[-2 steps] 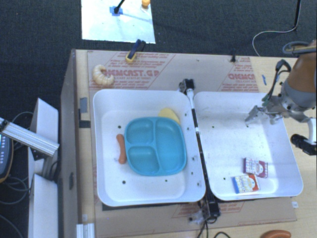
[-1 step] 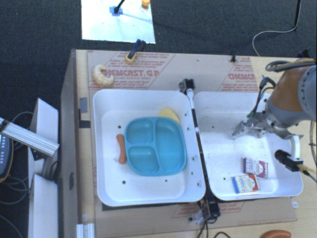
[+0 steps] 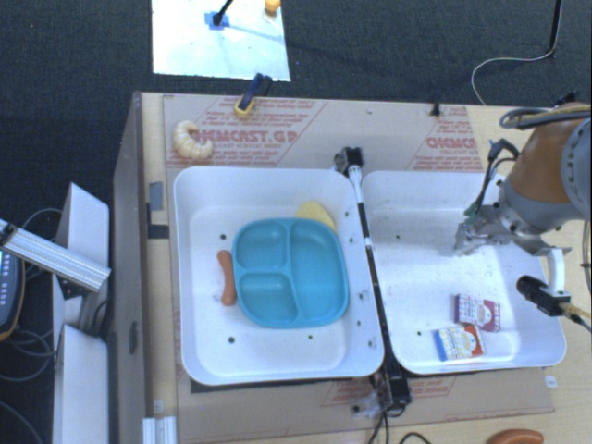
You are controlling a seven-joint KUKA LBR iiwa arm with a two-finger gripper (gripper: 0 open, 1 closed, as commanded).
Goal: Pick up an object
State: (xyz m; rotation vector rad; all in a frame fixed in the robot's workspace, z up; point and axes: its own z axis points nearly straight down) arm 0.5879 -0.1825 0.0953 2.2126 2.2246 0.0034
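Observation:
My gripper (image 3: 469, 240) hangs over the right bin (image 3: 412, 276), near its right-centre floor, below the arm's orange band. Nothing shows between its tips. Two small cartons lie in that bin toward the front right: a red and white box (image 3: 477, 311) and a blue, white and red box (image 3: 460, 342). Both lie apart from the gripper, some way in front of it. In the left bin (image 3: 199, 248) sits a blue divided plate (image 3: 289, 273), with an orange sausage-shaped toy (image 3: 227, 277) to its left and a yellow piece (image 3: 317, 215) tucked behind its far edge.
A black-handled tool lies along the divider (image 3: 363, 234) between the bins. On the cardboard behind the left bin rest a beige grub-like toy (image 3: 192, 140) and a yellow and black clip (image 3: 251, 96). Cables run at the right.

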